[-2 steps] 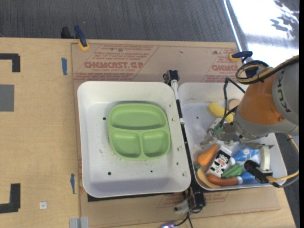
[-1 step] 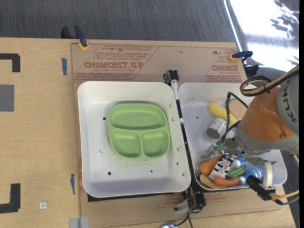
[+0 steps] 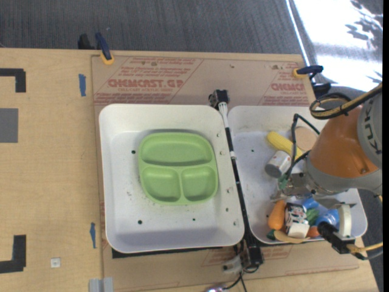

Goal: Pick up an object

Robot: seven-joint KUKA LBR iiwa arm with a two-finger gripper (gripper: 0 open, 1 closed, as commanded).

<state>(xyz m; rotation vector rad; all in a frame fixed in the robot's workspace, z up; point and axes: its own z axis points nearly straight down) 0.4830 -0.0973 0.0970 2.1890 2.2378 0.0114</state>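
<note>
The right bin point(image 3: 249, 157) holds a pile of small things. A yellow banana-shaped piece point(image 3: 281, 142) lies near its back, beside a tan wooden piece point(image 3: 306, 137). A grey cylinder point(image 3: 277, 163) lies just in front of them. At the front sit an orange piece point(image 3: 278, 215), a white printed block point(image 3: 296, 219) and blue pieces point(image 3: 311, 205). My gripper point(image 3: 294, 190) hangs low over this front pile, between the grey cylinder and the white block. The orange-banded wrist hides most of it.
The left bin point(image 3: 115, 163) holds a green divided plate point(image 3: 179, 166) in its middle. A black clamp point(image 3: 218, 97) sits at the back of the wall shared by the two bins. Brown cardboard point(image 3: 152, 78) lies under both bins.
</note>
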